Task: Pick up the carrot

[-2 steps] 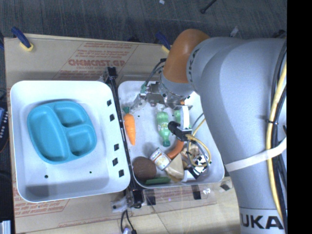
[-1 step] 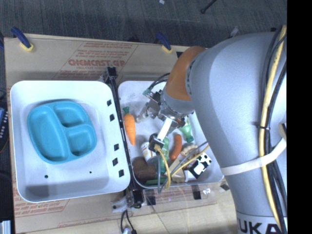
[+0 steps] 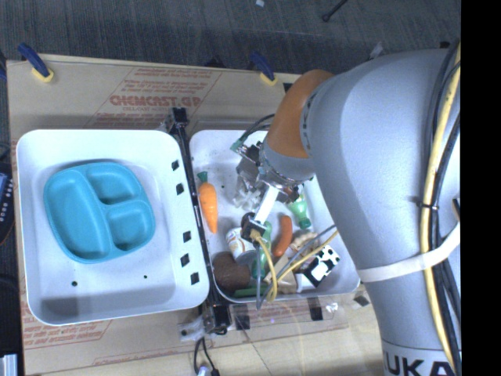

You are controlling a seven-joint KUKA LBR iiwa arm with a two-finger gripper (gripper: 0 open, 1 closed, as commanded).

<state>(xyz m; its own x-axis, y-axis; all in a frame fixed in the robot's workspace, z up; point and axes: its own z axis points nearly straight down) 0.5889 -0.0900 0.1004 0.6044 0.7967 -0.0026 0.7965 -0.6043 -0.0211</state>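
Observation:
The carrot, orange with a small green top, lies lengthwise in the right bin, close against its left wall. My gripper hangs below the orange-banded wrist over the middle of this bin. It is a short way to the right of the carrot and apart from it. Nothing orange shows in the gripper. The wrist's bulk hides much of the bin's right side.
Around the gripper lie a small can, a brown lump, a reddish sausage shape, a green bottle and a black-and-white block. The left bin holds a blue compartment plate.

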